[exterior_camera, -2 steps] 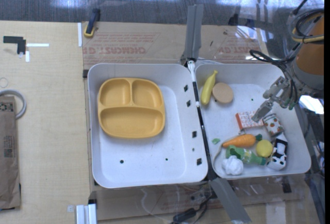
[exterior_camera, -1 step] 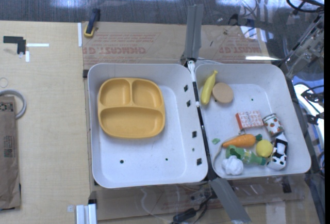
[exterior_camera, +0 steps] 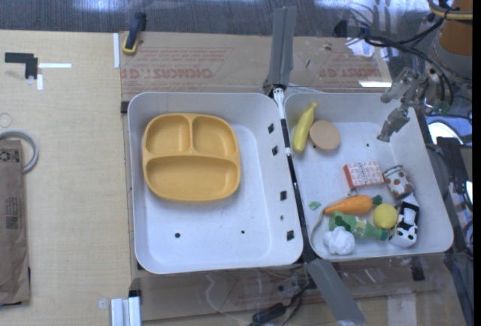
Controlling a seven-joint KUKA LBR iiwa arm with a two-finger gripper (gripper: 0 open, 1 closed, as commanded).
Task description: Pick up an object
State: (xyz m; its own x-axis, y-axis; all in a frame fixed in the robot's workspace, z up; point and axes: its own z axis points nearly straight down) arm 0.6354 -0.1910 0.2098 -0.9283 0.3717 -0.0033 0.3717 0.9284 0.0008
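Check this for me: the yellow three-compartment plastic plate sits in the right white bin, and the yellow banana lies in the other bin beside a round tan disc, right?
Not quite. The camera view shows the yellow three-compartment plastic plate in the left white bin, not the right one. The yellow banana does lie in the other bin, the right white bin, beside the round tan disc.

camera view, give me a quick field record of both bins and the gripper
left bin: yellow divided plate
right bin: banana, tan disc, red box, small can, carrot, lemon, white lump, black-and-white toy
gripper: above the right bin's far right corner, nothing seen between its fingers
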